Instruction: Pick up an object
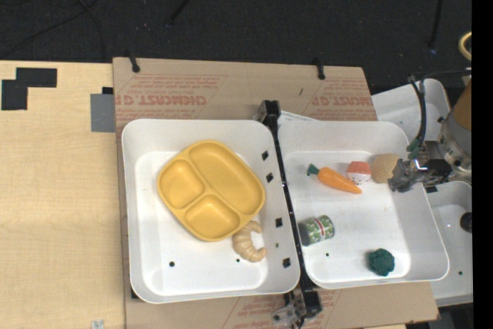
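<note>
**Tool at the right bin's far edge**

You see a green lump (pixel 380 261) and can (pixel 316 229) nearest, open floor between them. Farther back, the carrot (pixel 336 179) lies mid-bin. Your tool (pixel 408 175) sits over the right rim; its opening cannot be told.

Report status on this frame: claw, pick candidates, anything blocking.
Claw at right bin's right rim, nothing seen in its grip. Tan ball nearest; carrot, can, green lump loose. No obstruction.
</note>
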You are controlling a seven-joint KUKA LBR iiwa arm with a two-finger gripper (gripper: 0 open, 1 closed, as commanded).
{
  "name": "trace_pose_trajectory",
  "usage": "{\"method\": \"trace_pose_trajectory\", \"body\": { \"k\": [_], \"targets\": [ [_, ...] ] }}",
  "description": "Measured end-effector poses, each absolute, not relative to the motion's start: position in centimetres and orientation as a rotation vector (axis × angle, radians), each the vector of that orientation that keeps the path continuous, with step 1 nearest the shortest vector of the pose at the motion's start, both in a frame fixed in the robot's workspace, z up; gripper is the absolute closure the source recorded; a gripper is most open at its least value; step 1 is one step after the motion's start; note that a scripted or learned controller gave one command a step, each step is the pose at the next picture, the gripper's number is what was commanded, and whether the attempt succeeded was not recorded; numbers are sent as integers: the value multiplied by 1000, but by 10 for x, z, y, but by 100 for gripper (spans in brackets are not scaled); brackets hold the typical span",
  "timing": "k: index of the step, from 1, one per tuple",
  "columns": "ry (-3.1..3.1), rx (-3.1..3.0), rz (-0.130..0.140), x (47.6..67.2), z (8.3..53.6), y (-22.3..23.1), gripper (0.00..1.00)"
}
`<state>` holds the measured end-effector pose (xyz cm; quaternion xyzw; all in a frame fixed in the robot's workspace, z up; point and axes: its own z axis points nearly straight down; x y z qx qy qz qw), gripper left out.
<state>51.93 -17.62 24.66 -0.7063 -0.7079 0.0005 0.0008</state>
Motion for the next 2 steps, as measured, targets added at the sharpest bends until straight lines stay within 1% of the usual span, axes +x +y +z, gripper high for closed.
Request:
{"method": "trace_pose_trajectory", "body": {
  "k": [2],
  "targets": [
    [-2225, -2213, 1, 552, 253, -72, 100]
  ]
}}
